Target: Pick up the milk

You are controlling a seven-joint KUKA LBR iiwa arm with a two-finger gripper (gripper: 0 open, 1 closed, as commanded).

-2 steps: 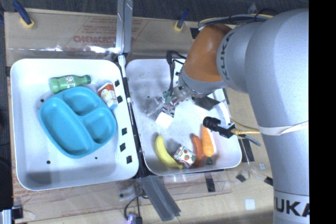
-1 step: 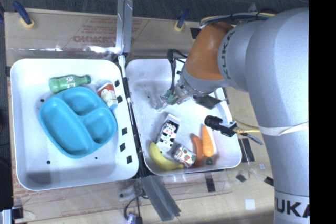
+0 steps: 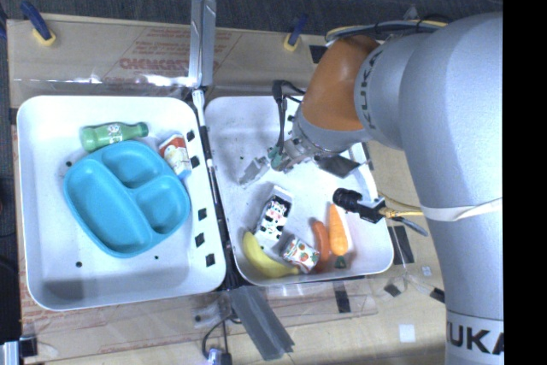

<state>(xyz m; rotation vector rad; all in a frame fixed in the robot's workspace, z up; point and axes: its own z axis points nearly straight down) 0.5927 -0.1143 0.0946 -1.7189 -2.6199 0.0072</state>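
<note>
Right bin (image 3: 224, 184) holds the milk (image 3: 274, 218) lying top up-right; hand (image 3: 267, 162) state unclear.

We count two white bins on the bench: a left bin (image 3: 34, 184) and a right bin (image 3: 231, 124). The left bin holds three things: one blue divided plate (image 3: 126, 197), one green bottle (image 3: 113, 133) and one small red-and-white carton (image 3: 175, 155). In the right bin we count one milk carton (image 3: 274, 218) with black and white patches, one banana (image 3: 263, 259), two carrots (image 3: 338, 231) lying side by side, and one small colourful box (image 3: 300, 252). One arm (image 3: 444, 141) reaches over that bin.
</note>
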